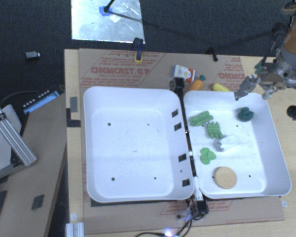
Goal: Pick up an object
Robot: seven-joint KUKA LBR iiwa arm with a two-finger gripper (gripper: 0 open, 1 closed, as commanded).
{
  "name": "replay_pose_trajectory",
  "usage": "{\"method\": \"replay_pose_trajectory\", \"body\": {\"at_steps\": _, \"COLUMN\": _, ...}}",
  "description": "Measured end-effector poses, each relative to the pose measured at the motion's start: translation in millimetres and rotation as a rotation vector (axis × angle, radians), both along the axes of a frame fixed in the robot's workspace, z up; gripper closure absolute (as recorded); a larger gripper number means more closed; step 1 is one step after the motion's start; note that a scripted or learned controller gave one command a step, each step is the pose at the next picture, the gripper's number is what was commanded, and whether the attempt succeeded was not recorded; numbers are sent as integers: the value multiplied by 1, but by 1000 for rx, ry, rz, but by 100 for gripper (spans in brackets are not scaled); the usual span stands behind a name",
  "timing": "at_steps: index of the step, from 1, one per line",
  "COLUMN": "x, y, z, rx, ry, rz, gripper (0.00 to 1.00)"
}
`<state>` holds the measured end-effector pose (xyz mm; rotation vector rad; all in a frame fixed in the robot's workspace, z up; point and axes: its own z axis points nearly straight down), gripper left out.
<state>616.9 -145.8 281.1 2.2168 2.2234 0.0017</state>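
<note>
- While the arm (292,38) reaches in from the right, its gripper (255,89) hangs over the top right corner of the right bin (274,147), fingers spread apart, nothing between them.
- One fingertip (241,92) sits near the bin's upper rim; the other (266,93) is to its right. Both are clear of any object.
- Nearest pick candidate: a dark green lump (245,114) in the right bin, just below the gripper, not touching it.
- Also in the right bin: a light green ridged piece (200,118) near the upper left, a green hand-shaped piece (213,130) just below and right of it, a small green leafy piece (207,155) lower down.
- A small grey part (219,144) lies between the hand-shaped piece and the leafy piece, beside a clear object (235,141) that is hard to make out.
- A tan disc (225,177) lies flat near the bottom of the right bin, well apart from the gripper.
- The left bin (96,112) sits touching the right one along the black-clipped seam.
- Outside the bins, on the cardboard above the right bin: a small white-and-orange item (183,73), an orange piece (196,85), a yellow piece (220,88).
- A yellow-and-blue clamp (137,51) sits on the cardboard's top edge, below a shiny metal sheet (107,13) on the dark floor.
</note>
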Motion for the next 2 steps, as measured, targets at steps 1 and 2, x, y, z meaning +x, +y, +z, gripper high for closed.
{"method": "replay_pose_trajectory", "body": {"at_steps": 1, "x": 1, "y": 0, "z": 11, "rx": 0, "ry": -3, "rz": 4, "gripper": 100}}
{"method": "replay_pose_trajectory", "body": {"at_steps": 2, "x": 55, "y": 4, "z": 95, "rx": -2, "ry": -12, "rz": 5, "gripper": 100}}
